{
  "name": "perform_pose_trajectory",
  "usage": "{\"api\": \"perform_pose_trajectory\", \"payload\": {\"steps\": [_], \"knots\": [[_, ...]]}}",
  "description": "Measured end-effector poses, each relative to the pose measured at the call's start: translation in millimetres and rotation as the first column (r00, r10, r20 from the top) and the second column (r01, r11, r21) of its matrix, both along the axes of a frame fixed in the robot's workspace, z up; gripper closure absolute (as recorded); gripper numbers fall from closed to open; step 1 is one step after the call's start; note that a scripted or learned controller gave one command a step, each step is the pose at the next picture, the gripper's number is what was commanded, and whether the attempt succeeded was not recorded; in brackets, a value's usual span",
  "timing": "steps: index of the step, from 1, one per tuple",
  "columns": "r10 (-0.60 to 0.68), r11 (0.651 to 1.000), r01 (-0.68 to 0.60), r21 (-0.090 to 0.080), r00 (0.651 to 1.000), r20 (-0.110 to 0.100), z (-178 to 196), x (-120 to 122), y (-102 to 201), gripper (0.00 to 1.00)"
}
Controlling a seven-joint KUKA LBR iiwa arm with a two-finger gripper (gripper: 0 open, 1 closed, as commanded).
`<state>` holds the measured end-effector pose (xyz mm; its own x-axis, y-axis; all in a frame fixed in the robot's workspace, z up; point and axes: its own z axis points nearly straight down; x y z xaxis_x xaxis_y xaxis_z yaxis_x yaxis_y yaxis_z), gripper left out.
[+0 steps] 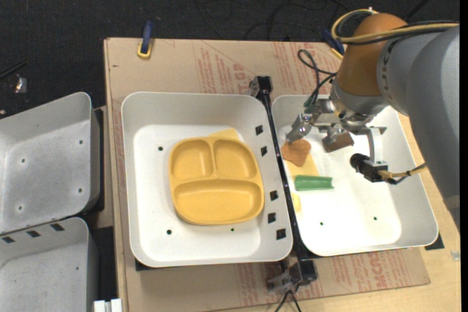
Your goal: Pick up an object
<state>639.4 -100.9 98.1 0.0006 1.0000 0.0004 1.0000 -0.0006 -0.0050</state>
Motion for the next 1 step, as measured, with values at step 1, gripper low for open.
{"api": "perform_pose_trajectory", "payload": {"steps": [1], "knots": [[0.0,1.0,0.0,-0.001,1.0,0.006,14.2,2.0,-0.4,1.0]]}}
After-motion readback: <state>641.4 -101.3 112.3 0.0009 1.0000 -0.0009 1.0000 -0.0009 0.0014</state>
